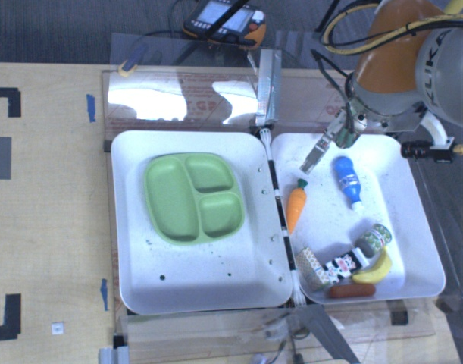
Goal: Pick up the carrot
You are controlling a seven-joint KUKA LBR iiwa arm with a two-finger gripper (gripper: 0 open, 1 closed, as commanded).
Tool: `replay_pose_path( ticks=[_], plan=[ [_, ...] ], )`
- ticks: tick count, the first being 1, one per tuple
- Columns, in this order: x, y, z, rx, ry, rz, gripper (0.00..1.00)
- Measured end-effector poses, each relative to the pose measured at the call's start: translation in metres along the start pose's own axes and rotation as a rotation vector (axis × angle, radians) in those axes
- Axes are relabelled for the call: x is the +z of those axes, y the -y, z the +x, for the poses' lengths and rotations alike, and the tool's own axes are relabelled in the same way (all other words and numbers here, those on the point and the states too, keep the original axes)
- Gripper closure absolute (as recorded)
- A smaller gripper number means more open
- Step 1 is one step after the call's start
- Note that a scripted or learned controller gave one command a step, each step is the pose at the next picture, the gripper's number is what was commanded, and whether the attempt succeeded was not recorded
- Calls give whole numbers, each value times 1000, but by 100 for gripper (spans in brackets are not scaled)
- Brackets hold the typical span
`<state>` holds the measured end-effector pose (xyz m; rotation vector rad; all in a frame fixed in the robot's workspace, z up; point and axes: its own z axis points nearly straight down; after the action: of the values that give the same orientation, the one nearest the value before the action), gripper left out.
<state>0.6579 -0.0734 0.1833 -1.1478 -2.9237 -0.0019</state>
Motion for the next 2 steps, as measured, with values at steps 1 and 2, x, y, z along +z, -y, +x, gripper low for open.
replay_pose_path(
  ticks=[1, 2],
  plan=[
    [70, 23, -16, -235, 5, -3, 0],
    [96, 98, 19, -140, 11, 2, 0]
  ],
)
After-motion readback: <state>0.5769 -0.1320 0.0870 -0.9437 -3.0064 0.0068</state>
